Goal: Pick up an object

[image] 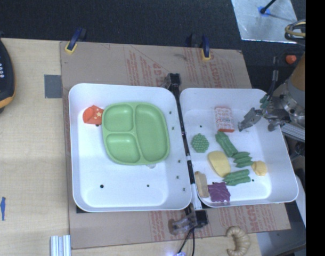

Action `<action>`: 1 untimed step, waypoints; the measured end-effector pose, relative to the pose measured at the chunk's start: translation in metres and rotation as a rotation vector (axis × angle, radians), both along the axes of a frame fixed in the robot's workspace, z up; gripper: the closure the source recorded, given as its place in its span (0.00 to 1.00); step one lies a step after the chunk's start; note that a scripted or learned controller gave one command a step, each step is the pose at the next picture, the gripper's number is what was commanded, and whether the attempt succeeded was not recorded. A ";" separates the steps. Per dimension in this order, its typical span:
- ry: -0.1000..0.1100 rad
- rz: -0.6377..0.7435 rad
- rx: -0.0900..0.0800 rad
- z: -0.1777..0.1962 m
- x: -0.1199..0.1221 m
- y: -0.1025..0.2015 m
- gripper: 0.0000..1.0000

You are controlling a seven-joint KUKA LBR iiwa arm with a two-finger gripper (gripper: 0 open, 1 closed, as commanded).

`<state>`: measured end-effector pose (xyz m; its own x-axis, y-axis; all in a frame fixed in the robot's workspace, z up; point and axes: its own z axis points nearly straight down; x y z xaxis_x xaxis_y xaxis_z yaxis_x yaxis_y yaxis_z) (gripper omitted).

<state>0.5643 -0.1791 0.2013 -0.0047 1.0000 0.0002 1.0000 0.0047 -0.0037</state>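
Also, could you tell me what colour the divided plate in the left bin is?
Light green; the divided plate shows in the camera view.

You get even, fairly bright overhead light here, and the two white bins [125,196] come close to washing out, with a soft sheen on the green divided plate [136,133]. Shadows are faint and short, falling just beneath the plate's lower rim. The dark floor [141,4] at the top loses detail. Focus is soft overall; small items look slightly smeared, and the end effector [246,121] is blurred.
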 end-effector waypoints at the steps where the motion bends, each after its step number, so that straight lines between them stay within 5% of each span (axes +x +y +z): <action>1: 0.008 0.005 0.003 -0.116 0.010 0.038 0.00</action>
<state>0.5745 -0.1407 0.0849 -0.0098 0.9999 0.0032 0.9999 0.0099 -0.0121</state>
